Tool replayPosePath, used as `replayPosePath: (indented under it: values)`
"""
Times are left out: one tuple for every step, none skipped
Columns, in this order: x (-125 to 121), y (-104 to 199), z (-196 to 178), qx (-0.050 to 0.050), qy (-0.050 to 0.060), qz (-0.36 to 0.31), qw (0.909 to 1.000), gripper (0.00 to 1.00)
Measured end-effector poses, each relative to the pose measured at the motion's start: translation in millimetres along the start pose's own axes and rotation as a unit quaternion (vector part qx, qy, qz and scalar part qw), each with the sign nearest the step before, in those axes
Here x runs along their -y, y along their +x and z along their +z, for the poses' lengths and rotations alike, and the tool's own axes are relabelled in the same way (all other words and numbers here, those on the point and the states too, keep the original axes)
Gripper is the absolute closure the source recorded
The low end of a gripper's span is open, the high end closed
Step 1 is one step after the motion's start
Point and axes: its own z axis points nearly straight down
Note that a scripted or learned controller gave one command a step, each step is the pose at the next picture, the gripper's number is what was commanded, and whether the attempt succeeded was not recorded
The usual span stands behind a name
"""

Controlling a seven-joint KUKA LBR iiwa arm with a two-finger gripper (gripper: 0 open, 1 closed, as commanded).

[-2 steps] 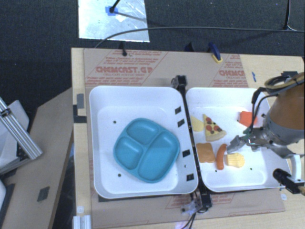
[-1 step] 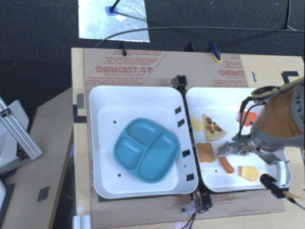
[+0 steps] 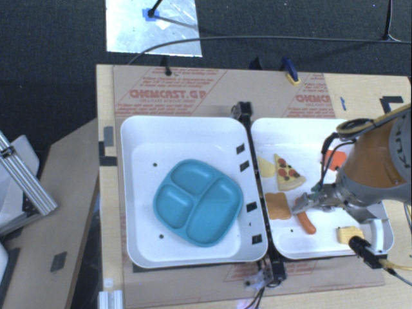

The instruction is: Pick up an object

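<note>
The right bin (image 3: 322,129) holds several toy foods. A pizza slice (image 3: 288,171) lies near its middle, with a pale yellow wedge (image 3: 265,167) to its left. A tan toast piece (image 3: 278,206) sits at the bin's left wall, and an orange sausage (image 3: 307,223) lies just right of it. My gripper (image 3: 304,202) hangs low between the toast and the sausage, just above the sausage's upper end. I see nothing held in it. A yellow block (image 3: 348,235) rests at the bin's front right. The arm partly hides a red-orange item (image 3: 334,157).
The left bin (image 3: 148,134) holds a blue divided plate (image 3: 197,201). The grey arm with its orange band (image 3: 376,163) covers the right bin's right side. A black divider with clips (image 3: 252,172) runs between the bins. Cardboard lies under both bins.
</note>
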Motion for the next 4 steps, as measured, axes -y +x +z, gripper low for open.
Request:
replayPosePath:
  values:
    - [-1,0,-12,0.0,-0.001,0.0,1.0,1.0]
    - [7,2,-63,0.001,-0.002,-0.001,1.0,1.0]
    - [4,-9,-116,0.001,-0.003,-0.001,1.0,1.0]
    - [3,-9,-131,0.001,-0.002,-0.002,1.0,1.0]
